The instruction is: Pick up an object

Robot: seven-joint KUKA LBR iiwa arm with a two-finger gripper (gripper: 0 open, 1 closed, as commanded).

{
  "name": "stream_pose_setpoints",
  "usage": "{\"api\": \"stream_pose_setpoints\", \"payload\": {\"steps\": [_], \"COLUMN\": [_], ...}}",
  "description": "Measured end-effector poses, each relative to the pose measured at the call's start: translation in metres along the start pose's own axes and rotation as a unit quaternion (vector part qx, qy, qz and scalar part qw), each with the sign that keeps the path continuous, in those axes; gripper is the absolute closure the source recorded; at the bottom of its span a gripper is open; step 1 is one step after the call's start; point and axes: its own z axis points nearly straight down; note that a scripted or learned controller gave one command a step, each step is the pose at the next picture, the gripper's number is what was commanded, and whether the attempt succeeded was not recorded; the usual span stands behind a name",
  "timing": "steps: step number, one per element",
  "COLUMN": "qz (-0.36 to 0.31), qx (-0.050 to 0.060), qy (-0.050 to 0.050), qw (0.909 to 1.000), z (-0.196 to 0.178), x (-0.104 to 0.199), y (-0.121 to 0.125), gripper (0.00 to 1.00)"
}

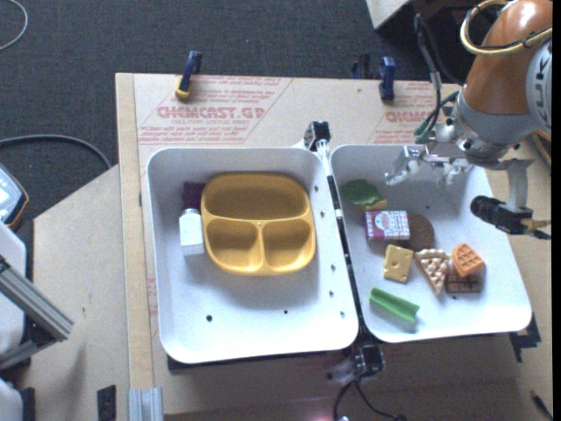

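My gripper (427, 166) hangs over the far end of the right bin (517, 292) with its fingers spread open, nothing between them. The little milk carton (387, 225), cheese (397, 263) and waffle (467, 260) lie below them, nearer the camera

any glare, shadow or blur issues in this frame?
Camera view: even overhead light; soft shadows inside the left bin beside the yellow tray, mild sheen on the right bin. Food items stay readable but soft-edged. The tool looks slightly blurred, and the arm's orange band carries a bright highlight.
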Motion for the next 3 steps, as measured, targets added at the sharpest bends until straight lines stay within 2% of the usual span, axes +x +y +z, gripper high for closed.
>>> {"api": "stream_pose_setpoints", "payload": {"steps": [1,3], "qz": [-0.001,-0.002], "qx": [-0.007,-0.004], "qy": [-0.001,0.0], "qw": [1.0,1.0], "z": [-0.008,0.116], "x": [0.0,0.004], "y": [0.003,0.013], "gripper": [0.0,0.0]}}
